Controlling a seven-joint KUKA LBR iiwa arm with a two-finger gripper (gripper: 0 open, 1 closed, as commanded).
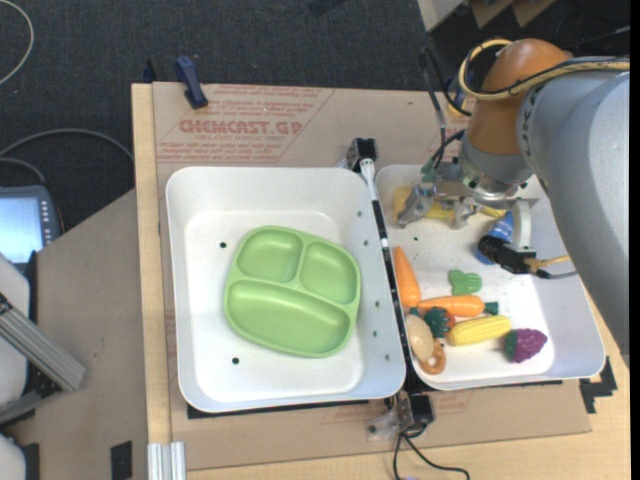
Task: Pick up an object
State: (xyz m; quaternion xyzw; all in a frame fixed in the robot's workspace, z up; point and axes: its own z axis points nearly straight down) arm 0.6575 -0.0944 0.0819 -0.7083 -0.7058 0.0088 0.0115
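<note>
Two shallow white plastic bins sit side by side on a cardboard-covered bench (250, 118). The left bin (200, 193) holds one thing: a light green plastic plate with three compartments (293, 290), lying flat near the bin's middle, two small wells toward 12 o'clock and one long well toward 6 o'clock.

The right bin (575, 353) holds a cluster of toy foods gathered toward its 6 o'clock end. A long orange plastic carrot (406, 277) lies along the bin's 9 o'clock wall, pointing roughly from 12 to 6. Toward 3 o'clock from it sits a small green leafy piece (464, 282), and just below that a second orange carrot (455, 306) lies crosswise. A dark green broccoli-like piece (436, 319) touches that carrot's 7 o'clock end. A yellow corn cob (479, 330) lies just beneath, with a purple bunch of grapes (525, 344) at its 3 o'clock end. A pale tan oval piece with an orange rim (424, 346) rests at the 7 o'clock corner.

The two-finger gripper (441, 208) reaches down at the bin's 12 o'clock end, beneath the arm's orange band (508, 98). Whether it is spread or closed cannot be told. The toy foods all lie toward 6 o'clock from it, apart from it; the long carrot's top end is the nearest.
</note>
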